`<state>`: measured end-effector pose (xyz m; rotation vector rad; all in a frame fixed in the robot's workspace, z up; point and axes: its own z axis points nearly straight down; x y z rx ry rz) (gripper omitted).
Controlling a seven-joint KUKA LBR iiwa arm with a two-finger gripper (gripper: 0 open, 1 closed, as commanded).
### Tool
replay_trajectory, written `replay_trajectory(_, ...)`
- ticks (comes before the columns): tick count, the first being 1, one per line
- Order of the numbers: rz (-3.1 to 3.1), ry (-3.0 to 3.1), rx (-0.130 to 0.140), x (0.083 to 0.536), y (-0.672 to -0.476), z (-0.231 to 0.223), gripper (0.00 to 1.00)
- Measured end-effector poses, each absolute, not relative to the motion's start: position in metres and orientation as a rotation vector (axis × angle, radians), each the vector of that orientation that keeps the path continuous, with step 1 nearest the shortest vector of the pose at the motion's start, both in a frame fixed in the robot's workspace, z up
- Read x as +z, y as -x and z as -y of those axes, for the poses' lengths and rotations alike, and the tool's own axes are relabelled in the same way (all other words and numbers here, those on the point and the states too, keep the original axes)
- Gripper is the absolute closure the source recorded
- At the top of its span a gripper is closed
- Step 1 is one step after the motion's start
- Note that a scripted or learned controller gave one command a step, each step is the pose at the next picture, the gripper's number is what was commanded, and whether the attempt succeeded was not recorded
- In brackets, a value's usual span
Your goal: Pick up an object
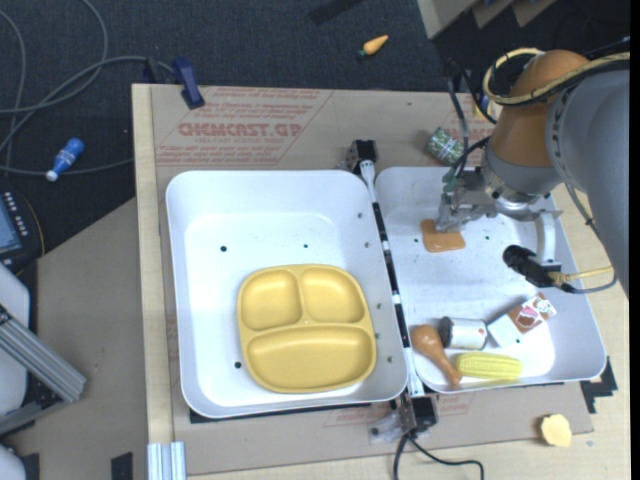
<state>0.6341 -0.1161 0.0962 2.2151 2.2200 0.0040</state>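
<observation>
Orange flat piece (pixel 443 239) lies just below your end effector (pixel 458 211), long axis across the view, perhaps touching it; clenched or released, you cannot tell

- The hand (pixel 458 211) hangs low in the right bin (pixel 425 190), right over a flat orange-tan slab (pixel 443 239) that lies toward the bin's far side.
- Along that bin's near edge lie a yellow corn cob (pixel 488 367), a brown pear-shaped piece (pixel 432 344), a small grey can (pixel 465 334) and a red-and-white carton (pixel 530 315).
- The left bin (pixel 200 208) holds a yellow divided plate (pixel 305 326).
</observation>
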Motion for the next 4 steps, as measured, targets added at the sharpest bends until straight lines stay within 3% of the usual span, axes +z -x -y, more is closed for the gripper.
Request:
replay_trajectory(1, -2.219, -2.232, -0.006, 0.091, -0.563, 0.169, 1.00)
replay_trajectory(2, -2.227, -2.204, 0.016, 0.232, -0.561, 0.064, 1.00)
replay_trajectory(3, -2.222, -2.221, 0.001, 0.223, -0.559, 0.070, 0.00)
replay_trajectory(4, -2.221, -2.231, -0.011, 0.094, -0.595, 0.122, 0.00)
